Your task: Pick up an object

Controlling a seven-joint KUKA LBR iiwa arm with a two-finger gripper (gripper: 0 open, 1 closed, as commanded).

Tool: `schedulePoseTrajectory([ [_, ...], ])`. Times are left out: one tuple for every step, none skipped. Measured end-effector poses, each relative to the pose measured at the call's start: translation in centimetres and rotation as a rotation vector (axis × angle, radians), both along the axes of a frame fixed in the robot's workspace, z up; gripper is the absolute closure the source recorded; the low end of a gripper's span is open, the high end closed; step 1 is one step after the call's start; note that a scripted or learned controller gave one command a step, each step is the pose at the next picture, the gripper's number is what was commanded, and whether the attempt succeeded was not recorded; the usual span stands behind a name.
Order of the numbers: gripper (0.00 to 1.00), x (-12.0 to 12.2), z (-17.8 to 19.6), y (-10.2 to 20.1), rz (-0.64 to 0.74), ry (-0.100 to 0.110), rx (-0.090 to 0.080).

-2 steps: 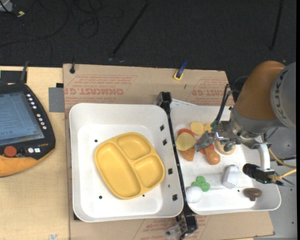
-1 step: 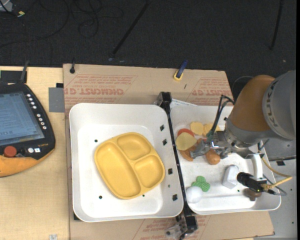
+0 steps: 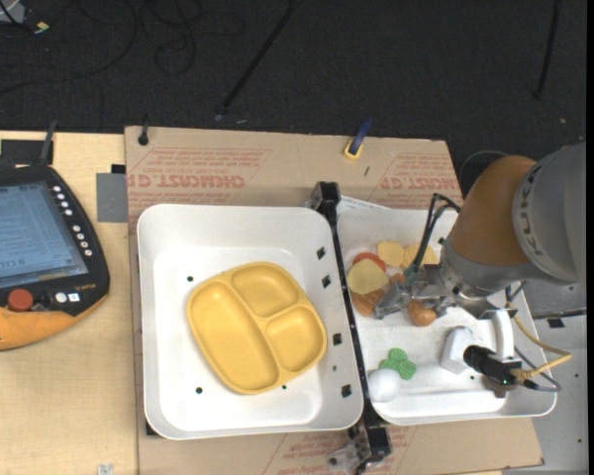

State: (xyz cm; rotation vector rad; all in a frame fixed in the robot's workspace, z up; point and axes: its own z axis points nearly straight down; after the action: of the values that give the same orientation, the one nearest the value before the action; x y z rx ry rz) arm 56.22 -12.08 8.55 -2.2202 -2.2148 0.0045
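My gripper (image 3: 396, 303) is low inside the right bin (image 3: 445, 406), reached in from the right under the grey arm with its orange band. It sits among a cluster of small toys. A red and tan piece (image 3: 366, 272) lies just to its left. Behind it are yellow pieces (image 3: 393, 255). An orange-brown piece (image 3: 423, 314) lies right beside it on the near side; whether it touches the gripper is unclear. Nearer the bin's front edge lie a green piece (image 3: 399, 363) and a white ball (image 3: 383, 384).
The left bin (image 3: 168, 236) holds a yellow divided plate (image 3: 255, 325). A black divider (image 3: 342, 305) runs between the bins. A tablet-like pendant (image 3: 35, 250) rests on the bench at the far left. Cardboard (image 3: 238, 171) lies under both bins.
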Motion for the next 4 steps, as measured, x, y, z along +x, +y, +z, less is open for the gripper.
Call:
schedulePoseTrajectory([
  [1.0,0.0,1.0,-0.2,-0.007,0.002,0.0],
  [1.0,0.7,6.1,0.5,0.003,-0.006,-0.001],
  [1.0,0.2,10.3,0.2,0.002,-0.006,-0.002],
  [1.0,0.3,14.3,0.1,0.003,-0.007,-0.002],
])
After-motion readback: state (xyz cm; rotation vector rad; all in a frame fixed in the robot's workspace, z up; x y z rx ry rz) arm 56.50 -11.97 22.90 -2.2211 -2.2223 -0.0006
